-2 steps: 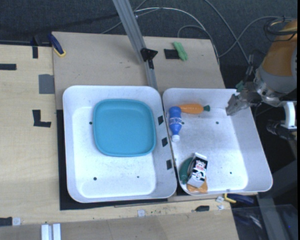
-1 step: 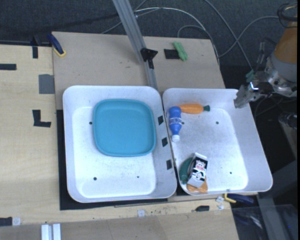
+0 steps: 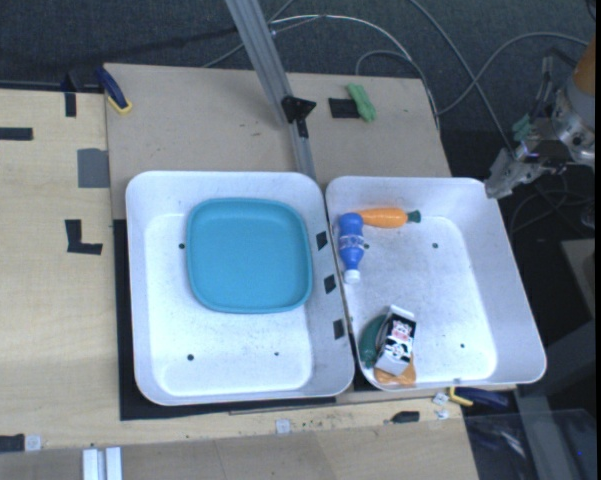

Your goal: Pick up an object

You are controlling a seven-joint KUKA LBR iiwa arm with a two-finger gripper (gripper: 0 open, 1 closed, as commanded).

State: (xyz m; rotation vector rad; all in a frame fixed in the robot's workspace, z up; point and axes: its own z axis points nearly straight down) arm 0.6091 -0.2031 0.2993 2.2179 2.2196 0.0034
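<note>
Gripper (image 3: 504, 180) hovering beyond right bin (image 3: 480, 268) | grip unreadable | carrot (image 3: 385, 218), bottle (image 3: 351, 245) lying inside

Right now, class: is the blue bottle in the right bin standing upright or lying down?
Lying down. The blue bottle shows its full length along the right bin floor, beside the carrot.

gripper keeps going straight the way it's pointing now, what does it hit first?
The gripper points down-left toward the right bin. Most likely it meets that bin's upper-right rim or the bare floor just inside, well before the carrot. Height above the bin is unclear from this single view.
</note>
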